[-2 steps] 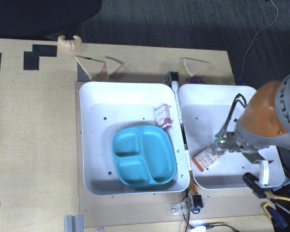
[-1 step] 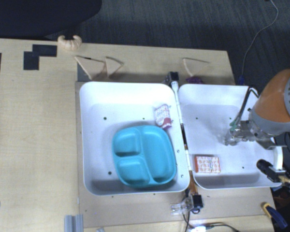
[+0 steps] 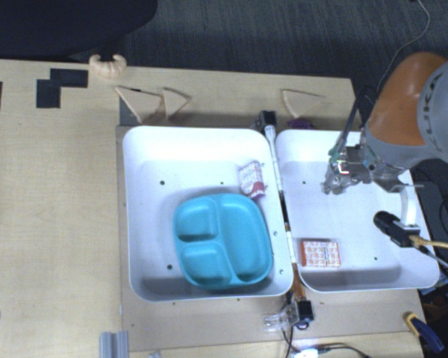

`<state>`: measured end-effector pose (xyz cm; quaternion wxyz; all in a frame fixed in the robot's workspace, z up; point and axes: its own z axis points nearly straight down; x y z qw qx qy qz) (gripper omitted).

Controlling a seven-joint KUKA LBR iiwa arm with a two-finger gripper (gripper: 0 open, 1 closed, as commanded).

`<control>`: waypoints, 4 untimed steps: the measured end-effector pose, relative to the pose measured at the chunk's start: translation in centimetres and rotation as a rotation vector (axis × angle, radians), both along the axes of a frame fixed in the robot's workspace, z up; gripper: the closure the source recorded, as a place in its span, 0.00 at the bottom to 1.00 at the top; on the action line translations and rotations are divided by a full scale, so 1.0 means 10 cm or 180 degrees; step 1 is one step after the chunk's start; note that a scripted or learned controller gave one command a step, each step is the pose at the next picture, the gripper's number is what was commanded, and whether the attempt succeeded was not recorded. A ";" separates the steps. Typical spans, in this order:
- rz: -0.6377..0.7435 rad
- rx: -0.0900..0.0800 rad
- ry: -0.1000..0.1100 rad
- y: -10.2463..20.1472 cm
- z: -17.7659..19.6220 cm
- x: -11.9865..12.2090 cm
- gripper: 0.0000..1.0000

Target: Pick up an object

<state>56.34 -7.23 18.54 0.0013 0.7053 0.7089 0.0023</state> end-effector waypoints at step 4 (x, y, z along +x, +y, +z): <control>-0.0011 -0.0004 0.0012 0.71 -0.01 -0.53 1.00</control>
